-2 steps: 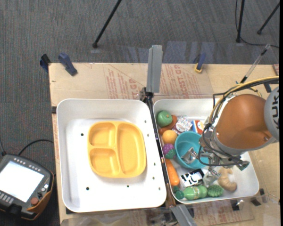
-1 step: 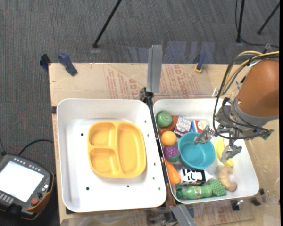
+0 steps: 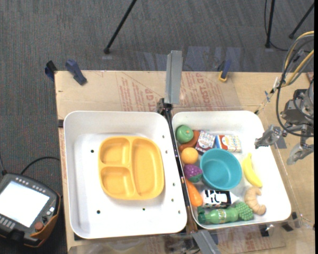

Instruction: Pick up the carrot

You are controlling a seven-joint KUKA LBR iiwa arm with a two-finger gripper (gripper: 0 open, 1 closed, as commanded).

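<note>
I am viewing the carrot (image 3: 194,193) lying against the right bin's (image 3: 270,142) left wall, long axis running roughly front-to-back; my end effector (image 3: 285,146), fingers spread and gripping nothing, is hovering well right of it.

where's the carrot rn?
The carrot lies in the right bin, against its left wall near the front, just below the purple grapes and left of the teal bowl.
</note>
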